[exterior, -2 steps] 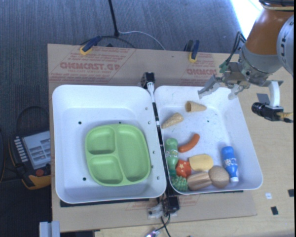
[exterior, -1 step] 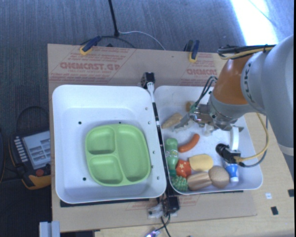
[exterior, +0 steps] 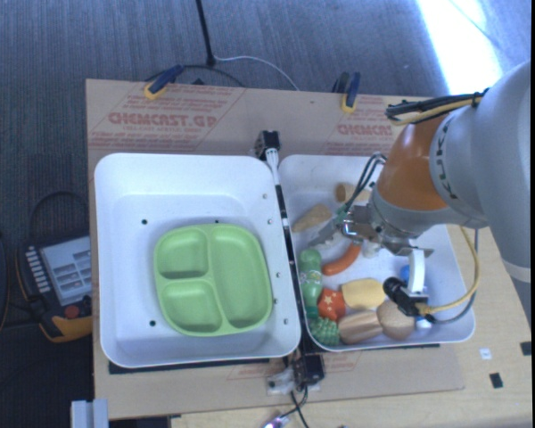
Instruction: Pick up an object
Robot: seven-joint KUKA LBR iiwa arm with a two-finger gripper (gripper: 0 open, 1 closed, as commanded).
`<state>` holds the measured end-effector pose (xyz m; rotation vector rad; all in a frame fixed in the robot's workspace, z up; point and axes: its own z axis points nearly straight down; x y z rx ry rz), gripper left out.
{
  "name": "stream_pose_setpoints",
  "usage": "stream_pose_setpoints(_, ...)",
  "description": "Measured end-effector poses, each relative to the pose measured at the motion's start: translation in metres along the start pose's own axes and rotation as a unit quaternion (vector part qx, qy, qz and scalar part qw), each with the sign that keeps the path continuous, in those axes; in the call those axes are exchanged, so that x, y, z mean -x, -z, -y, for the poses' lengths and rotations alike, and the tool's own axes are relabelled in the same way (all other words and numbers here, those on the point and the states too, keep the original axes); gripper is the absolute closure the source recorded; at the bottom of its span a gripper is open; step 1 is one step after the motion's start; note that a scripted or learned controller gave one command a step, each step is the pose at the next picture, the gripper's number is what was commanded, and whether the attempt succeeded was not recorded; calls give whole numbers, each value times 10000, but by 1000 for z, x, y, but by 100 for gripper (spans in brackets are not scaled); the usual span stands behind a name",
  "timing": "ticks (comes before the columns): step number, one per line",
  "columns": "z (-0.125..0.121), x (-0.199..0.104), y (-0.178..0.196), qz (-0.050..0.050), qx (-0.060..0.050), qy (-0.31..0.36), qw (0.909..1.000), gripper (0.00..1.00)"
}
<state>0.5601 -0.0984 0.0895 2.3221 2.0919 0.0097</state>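
Observation:
My gripper point(exterior: 332, 232) hangs low over the left half of the right bin point(exterior: 455, 328), at the end of the grey arm with the orange band. Just left of it lies a tan bread-like piece point(exterior: 312, 217). An orange carrot-like piece point(exterior: 343, 259) sits just below it. A green vegetable point(exterior: 310, 262), a red tomato point(exterior: 330, 303), a yellow block point(exterior: 364, 291) and two brown bread rolls point(exterior: 361, 326) lie toward the bin's near edge. I see nothing held in the gripper.
The left bin point(exterior: 125, 194) holds a green divided plate point(exterior: 212, 277). A small tan piece point(exterior: 342, 192) lies near the right bin's far wall. A black and yellow cable point(exterior: 428, 308) loops over the right bin near the rolls.

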Motion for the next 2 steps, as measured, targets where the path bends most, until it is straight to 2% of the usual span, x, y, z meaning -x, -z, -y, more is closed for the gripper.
stream_pose_setpoints(1,-1,2,11,11,10,-8,10000,100)
stream_pose_setpoints(2,19,-22,138,-17,-84,-992,9950,100)
